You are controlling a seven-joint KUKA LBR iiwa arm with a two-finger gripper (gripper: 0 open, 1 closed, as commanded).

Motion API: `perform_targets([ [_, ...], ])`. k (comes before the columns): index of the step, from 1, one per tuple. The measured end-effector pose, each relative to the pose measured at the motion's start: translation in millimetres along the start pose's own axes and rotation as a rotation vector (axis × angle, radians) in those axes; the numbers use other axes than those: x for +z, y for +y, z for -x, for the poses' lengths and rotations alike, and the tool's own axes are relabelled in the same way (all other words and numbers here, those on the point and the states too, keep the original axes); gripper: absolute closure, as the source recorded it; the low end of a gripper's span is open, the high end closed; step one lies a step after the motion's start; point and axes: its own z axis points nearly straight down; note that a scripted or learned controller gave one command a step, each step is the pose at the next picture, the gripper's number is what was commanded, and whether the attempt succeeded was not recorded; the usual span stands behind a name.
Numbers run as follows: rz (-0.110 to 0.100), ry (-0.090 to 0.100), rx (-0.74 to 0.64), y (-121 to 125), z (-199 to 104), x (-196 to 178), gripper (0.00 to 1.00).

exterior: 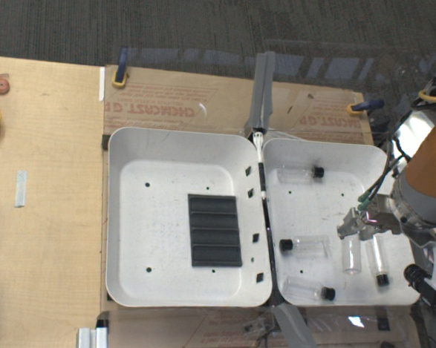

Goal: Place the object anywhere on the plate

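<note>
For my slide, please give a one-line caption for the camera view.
Robot hand over right bin with clear tubes; black ridged plate in left bin.

A black ribbed plate [215, 231] is lying flat in the middle of the left bin [130, 156]. Clear tubes with black caps [302, 247] are lying scattered on their sides in the right bin [294, 156], well apart from the plate.

A black ridged plate [215, 231] lies in the left bin [129, 163]. The pincer [355, 230] hangs over the right bin [308, 157], above clear black-capped vials [352, 257].
</note>
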Motion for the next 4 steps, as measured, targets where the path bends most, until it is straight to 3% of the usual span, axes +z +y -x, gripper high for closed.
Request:
perform_targets([
  [1, -0.003, -0.001, -0.019, 83, -83, 24, 1.0],
  [2, -0.003, -0.001, -0.232, 71, -165, 24, 1.0],
  [3, -0.004, -0.001, -0.513, 51, -244, 61, 1.0],
  [4, 0.001, -0.003, -0.576, 124, -274, -68, 1.0],
])
